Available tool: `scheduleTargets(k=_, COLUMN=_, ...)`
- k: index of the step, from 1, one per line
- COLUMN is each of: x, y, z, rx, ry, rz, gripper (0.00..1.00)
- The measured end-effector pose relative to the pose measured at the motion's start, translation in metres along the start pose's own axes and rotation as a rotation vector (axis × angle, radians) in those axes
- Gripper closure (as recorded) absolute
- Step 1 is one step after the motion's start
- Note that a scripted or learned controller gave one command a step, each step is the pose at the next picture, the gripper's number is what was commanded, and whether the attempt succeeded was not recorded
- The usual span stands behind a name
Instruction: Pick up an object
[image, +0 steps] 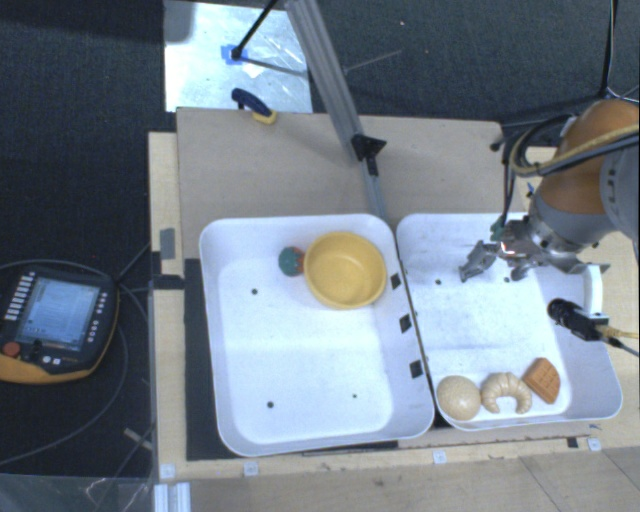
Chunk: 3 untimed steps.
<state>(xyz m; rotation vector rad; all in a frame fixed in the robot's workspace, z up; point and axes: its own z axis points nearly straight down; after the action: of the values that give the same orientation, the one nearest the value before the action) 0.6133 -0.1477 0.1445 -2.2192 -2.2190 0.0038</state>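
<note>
My gripper (478, 262) hangs over the upper part of the right bin (478, 330), its fingers pointing left, with nothing seen between them. Along that bin's front edge lie a pale round bread roll (459, 396), a croissant (507, 391) and a small brown waffle-like piece (543, 379). In the left bin (290, 390) a yellow bowl (345, 269) sits at the back right, with a small teal ball (291, 261) touching its left side.
A slanted metal pole (340, 95) with a black clamp crosses the board behind the bins. A teach pendant (52, 320) lies on the floor at the left. Black clips (405, 322) mark the seam between the bins.
</note>
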Motion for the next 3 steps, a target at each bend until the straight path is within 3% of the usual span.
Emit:
scheduleTargets(k=1, x=0.000, y=-0.001, z=0.052, rx=-0.001, ry=0.000, rz=0.000, gripper=0.00)
scheduleTargets(k=2, x=0.000, y=0.001, z=0.039, rx=-0.007, ry=-0.001, rz=0.000, gripper=1.00)
scheduleTargets(k=3, x=0.005, y=0.007, z=-0.007, rx=-0.009, ry=-0.001, rz=-0.001, gripper=1.00)
